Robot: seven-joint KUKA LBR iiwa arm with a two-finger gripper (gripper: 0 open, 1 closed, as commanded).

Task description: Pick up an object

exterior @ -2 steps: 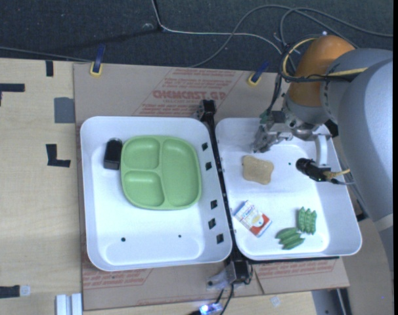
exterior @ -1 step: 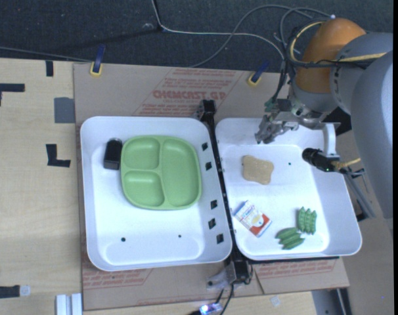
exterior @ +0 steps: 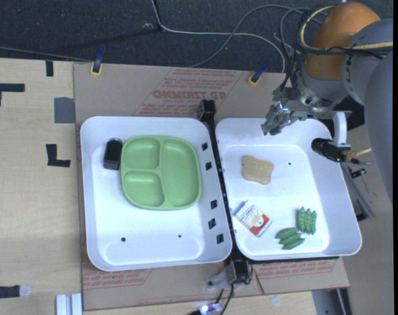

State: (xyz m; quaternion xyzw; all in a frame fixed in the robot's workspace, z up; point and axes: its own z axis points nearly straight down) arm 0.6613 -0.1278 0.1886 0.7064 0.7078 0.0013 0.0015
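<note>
1. The arm (exterior: pixel 356 44) reaches in from the right and hangs over the far edge of the right bin (exterior: pixel 330 202), high enough to leave that bin's contents in plain sight, which suits choosing a target.
2. The left bin (exterior: pixel 100 235) carries a green divided plate (exterior: pixel 161 173) lying flat near its middle, with a small black block (exterior: pixel 112 154) touching the plate's left rim. Both are well apart from the arm, so they look like poor candidates for this try.
3. The tan biscuit-like piece (exterior: pixel 257 169) lies flat in the upper middle of the right bin, the nearest thing to the tool and probably the easiest pick.
4. The green pods (exterior: pixel 299 228) sit near the right bin's lower right corner, and a small red, white and blue packet (exterior: pixel 252 218) lies at its lower left.
5. The gripper (exterior: pixel 276 125) is above the bin's far rim; nothing is visible in it, and its opening cannot be judged from here.
</note>
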